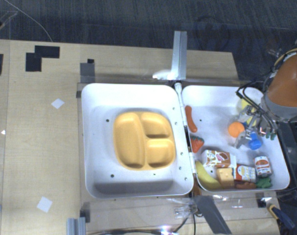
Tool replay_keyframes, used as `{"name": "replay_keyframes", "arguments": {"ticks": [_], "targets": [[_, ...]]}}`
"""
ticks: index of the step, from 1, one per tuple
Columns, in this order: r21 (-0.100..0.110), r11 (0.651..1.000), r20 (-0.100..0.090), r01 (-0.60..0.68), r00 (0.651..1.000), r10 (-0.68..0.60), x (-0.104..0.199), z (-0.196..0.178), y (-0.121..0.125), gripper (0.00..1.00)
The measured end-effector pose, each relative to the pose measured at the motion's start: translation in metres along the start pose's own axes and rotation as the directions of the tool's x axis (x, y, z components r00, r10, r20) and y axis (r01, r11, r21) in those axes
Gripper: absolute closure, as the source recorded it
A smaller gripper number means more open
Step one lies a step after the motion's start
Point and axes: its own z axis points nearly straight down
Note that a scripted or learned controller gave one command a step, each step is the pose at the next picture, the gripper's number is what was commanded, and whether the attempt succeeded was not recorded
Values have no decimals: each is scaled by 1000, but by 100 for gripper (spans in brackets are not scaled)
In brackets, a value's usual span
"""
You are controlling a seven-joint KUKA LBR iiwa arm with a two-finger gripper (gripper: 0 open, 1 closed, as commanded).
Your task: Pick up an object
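Grey arm [281,109], orange band, black cables.

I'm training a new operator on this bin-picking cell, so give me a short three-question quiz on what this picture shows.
1. True or false: the yellow divided tray lies in the right bin.
2. Multiple choice: which object lies along the right bin's left wall, near the divider? A) the red sausage B) a blue ball C) a small can
3. Fill in: the gripper hangs over the right bin, close to an orange ball and a ____ ball.

Key
1. False; it lies in the left bin.
2. A.
3. Blue.
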Motion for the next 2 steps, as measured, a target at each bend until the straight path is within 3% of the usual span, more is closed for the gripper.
{"name": "replay_keyframes", "arguments": {"ticks": [1,2], "targets": [[0,1000,14,7,1000,-7,-4,-16,2,100],[-3,989,2,-150,989,150,14,-109,68,100]]}}
